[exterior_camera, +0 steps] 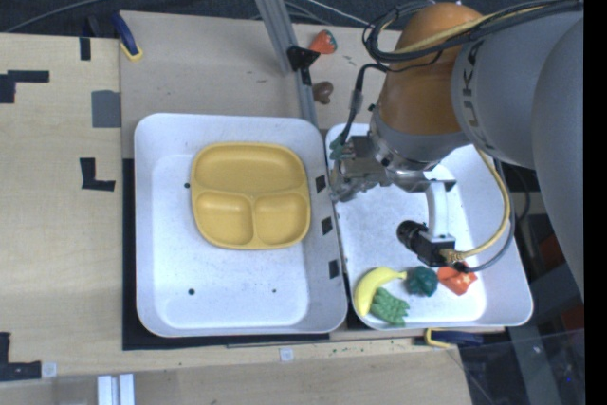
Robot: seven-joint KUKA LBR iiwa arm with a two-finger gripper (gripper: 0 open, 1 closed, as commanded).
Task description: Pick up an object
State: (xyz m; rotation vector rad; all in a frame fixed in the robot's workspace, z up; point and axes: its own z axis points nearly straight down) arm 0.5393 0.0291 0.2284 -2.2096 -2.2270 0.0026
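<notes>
My gripper (349, 174) hangs over the upper left part of the right bin (503, 299), close to the bin's left wall. Its fingers are small and dark against the wrist, and nothing shows between them. At the right bin's front lie a yellow banana-shaped toy (371, 282), a green ridged toy (389, 305), a teal piece (422, 281) and a small orange piece (458, 281), all well in front of the gripper. A yellow divided plate (251, 194) lies in the left bin (161, 289).
A grey metal pole (270, 0) slants across the bench behind the bins. An orange clip (324, 41) and a brown knob (323, 92) sit on the bench behind the right bin. The arm's bulk covers the right bin's back.
</notes>
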